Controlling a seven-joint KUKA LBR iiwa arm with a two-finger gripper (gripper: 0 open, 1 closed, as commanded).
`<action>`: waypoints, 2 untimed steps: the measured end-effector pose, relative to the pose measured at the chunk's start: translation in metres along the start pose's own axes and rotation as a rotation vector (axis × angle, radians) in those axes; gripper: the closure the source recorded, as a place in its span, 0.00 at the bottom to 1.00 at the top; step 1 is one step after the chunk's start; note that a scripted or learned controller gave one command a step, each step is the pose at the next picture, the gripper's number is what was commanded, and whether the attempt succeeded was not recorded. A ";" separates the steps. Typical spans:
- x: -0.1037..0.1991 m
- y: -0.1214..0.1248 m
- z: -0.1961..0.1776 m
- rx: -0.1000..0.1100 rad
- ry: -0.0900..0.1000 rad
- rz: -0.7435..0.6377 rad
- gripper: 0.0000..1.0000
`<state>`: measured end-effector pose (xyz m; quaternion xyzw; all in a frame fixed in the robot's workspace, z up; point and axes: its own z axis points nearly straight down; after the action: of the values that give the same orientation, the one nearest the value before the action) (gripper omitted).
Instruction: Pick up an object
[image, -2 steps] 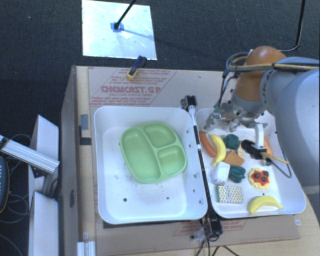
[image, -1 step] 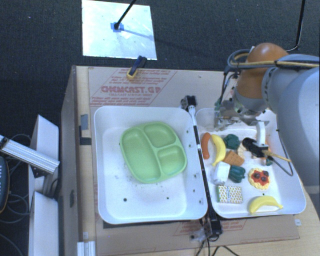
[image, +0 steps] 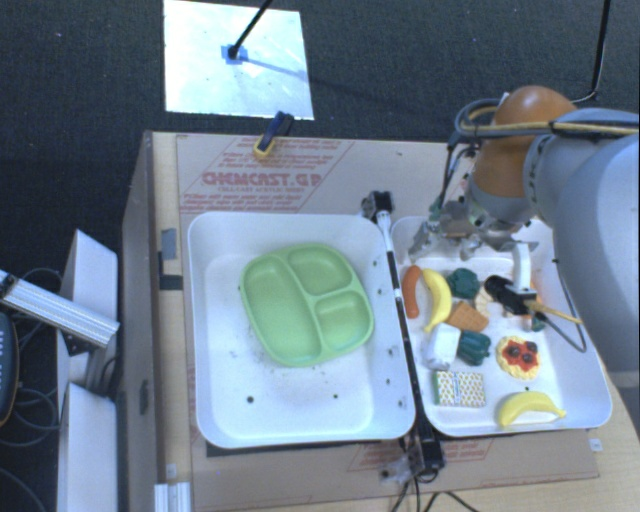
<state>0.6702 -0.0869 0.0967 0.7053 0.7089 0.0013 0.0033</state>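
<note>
A: Right, starting nearest the camera, what is lying in the right bin (image: 598, 405)?

B: A small yellow banana (image: 530, 404) is sitting at the front edge, a checkered cracker (image: 460, 388) is lying just left of it, and a pizza slice (image: 519, 356) is resting behind. Farther in, a white cup (image: 441, 346) is touching a dark green piece (image: 472, 346), and a bigger banana (image: 436, 297) is lying beside a red sausage (image: 411, 290).

A: And the left bin (image: 225, 400)?

B: It is carrying a green divided plate (image: 306, 303).

A: Where is the gripper (image: 462, 231) working?

B: It is hanging over the far end of the right bin, above the bigger banana. I cannot tell how it is set, and nothing is showing in it.

A: So how should it be going about the pick?

B: I would judge it should be lining up across the banana's narrow width and coming straight down, keeping off the sausage and the bin wall.
</note>
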 end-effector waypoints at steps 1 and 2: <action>0.000 -0.001 0.012 0.005 0.002 0.001 0.00; 0.000 0.000 0.001 0.001 0.002 0.000 1.00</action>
<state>0.6701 -0.0868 0.0962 0.7052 0.7090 0.0015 0.0023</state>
